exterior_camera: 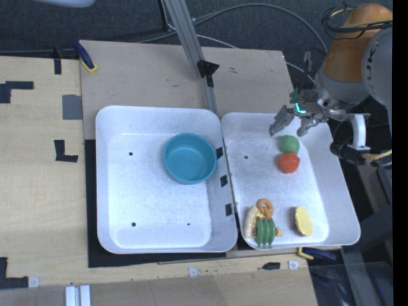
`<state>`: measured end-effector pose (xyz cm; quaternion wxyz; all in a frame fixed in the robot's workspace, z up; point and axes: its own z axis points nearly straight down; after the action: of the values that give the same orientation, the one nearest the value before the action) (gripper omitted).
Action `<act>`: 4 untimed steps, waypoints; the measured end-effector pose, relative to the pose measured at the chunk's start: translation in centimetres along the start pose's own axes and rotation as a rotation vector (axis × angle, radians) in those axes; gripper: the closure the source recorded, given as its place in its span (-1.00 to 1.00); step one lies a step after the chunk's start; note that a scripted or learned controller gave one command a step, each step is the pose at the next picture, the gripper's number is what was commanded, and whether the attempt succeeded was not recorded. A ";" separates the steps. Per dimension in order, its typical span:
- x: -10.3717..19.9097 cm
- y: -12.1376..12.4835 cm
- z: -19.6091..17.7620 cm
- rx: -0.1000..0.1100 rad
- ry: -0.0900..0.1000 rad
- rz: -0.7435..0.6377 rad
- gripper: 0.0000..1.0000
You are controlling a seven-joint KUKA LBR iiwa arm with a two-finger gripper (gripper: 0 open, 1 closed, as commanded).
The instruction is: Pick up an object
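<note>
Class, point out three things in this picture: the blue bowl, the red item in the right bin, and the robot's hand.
blue bowl [189, 159], camera view, inside bottom.
red item [289, 163], camera view, top surface.
hand [294, 126], camera view, midway between fingertips.

Wooden bench [146, 62], metal pole [191, 43] slanting over it, black tape marks [60, 150] at left, grey cables [255, 11] behind
</note>
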<state>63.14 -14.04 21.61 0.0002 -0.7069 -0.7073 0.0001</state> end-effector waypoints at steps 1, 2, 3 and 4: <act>0.0 0.0 0.0 0.000 0.000 0.000 -1.00; -0.6 -0.1 4.5 0.004 0.000 0.000 -1.00; -0.9 -0.3 8.7 0.003 0.000 0.000 -1.00; -0.8 -0.3 12.9 0.002 0.000 -0.001 -1.00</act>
<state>62.81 -14.87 8.73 0.0007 -0.7067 -0.7075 0.0008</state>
